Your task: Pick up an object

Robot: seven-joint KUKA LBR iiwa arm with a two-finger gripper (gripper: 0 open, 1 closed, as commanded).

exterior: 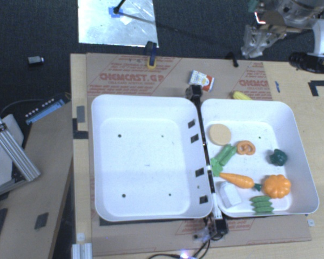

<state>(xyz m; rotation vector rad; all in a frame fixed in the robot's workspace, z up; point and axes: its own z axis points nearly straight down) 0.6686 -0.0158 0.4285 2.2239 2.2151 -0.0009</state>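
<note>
Carrot (pixel 237 180) lies in right bin (pixel 291 117), left of pumpkin (pixel 276 185).

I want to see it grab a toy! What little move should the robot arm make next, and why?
Probably swing the gripper toward the camera and lower it over the right bin. It sits high beyond the bins, while the toys, like the orange pumpkin and carrot, lie in that bin.
</note>
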